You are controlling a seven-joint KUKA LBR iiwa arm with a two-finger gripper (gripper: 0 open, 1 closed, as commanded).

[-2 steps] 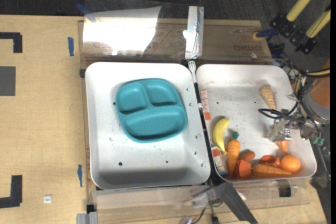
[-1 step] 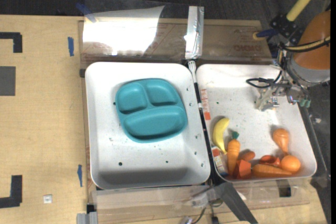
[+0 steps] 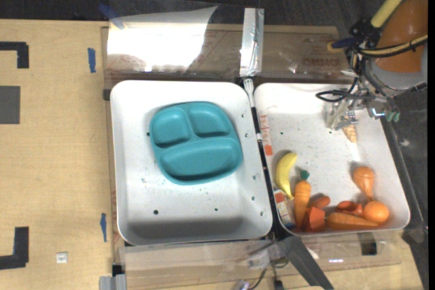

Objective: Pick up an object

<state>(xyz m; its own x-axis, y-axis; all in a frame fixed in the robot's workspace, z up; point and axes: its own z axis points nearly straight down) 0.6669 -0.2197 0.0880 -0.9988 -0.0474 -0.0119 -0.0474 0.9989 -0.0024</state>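
While poised over the right bin's (image 3: 397, 166) upper area, gripper (image 3: 342, 117): finger state not discernible. Toy food heaped at bin's lower edge, well apart: banana (image 3: 285, 172) nearest, down-left, long axis roughly upright; carrot (image 3: 351, 219) farther. Teal divided plate (image 3: 196, 142) in left bin (image 3: 129, 166).

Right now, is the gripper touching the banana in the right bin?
Apart. The camera view shows the gripper near the right bin's far end, with bare white floor between it and the banana.
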